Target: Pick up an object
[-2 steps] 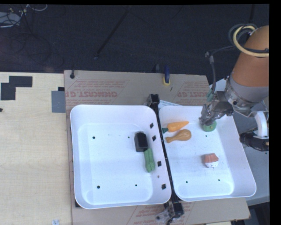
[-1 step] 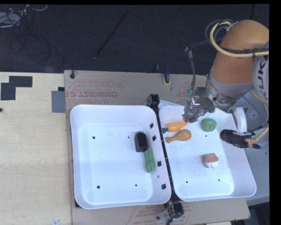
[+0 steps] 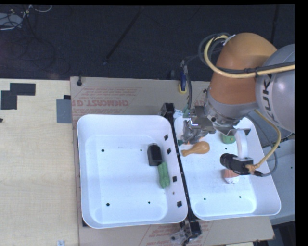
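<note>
Hovering over the right bin (image 3: 269, 202), the pincer (image 3: 192, 126) (grip state unclear) sits just above the orange pear-shaped toy (image 3: 196, 149), whose long axis runs left-right.

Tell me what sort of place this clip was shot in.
Most likely a robotics lab's bin-picking test bench: a KUKA arm reaches over two white bins holding small items, such as a green object and a black block, with loose cables behind.

arm (image 3: 250, 72) cut off at right edge; green object (image 3: 228, 139) partly hidden beneath wrist
</note>
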Controlling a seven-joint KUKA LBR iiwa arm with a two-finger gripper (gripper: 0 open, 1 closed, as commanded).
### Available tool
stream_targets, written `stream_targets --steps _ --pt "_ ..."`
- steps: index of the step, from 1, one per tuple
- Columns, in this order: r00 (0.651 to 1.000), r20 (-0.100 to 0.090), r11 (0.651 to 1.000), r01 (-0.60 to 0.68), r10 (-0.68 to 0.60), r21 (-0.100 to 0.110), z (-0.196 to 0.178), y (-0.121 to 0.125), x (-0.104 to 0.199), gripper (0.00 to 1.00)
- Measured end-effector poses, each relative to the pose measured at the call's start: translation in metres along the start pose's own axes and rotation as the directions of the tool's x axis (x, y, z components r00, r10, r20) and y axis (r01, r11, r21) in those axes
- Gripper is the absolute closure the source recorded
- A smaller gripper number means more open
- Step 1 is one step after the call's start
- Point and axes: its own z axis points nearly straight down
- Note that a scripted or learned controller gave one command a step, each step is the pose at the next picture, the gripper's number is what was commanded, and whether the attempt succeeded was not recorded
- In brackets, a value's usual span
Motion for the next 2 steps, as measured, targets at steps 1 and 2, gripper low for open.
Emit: stream_targets --steps 1,2 --pt "1.0 0.001 1.0 -0.001 0.001 -0.003 0.02 0.028 0.049 1.0" --pt "1.0 -0.001 1.0 0.003 -0.003 -0.001 0.007 -0.002 0.119 1.0"
